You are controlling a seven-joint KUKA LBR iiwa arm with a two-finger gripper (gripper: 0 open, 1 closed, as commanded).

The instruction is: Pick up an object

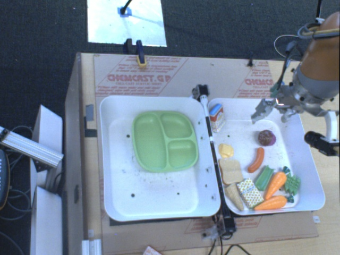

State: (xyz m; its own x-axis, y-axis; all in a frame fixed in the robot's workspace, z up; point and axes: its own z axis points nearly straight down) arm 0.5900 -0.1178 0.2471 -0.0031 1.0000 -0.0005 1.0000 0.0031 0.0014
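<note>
Nearest the camera, along the front edge of the right-hand shallow white bin [313, 187], two orange toy carrots [273, 191] are lying beside a patterned yellow-and-blue packet [249, 193], tan bread slices [231, 170] and a green leafy toy vegetable [264, 177]. Further back in that bin a reddish-orange sausage [256, 159] is lying with its long axis slanting from front-left to back-right, a small yellow piece [226, 151] is sitting near the divider, and a little white carton with blue and red print [215, 116] is standing at the back left corner. A dark purple round fruit [266, 137] is sitting by itself towards the back. The left-hand white bin [119, 195] is carrying a light green sectioned plastic tray [164, 141].

The grey gripper [276, 109] is hanging over the right bin's back edge with its fingers spread and nothing between them. The purple fruit is lying just forward of it, slightly to its left, so it looks like the likeliest pick: a short drop toward the front.
</note>
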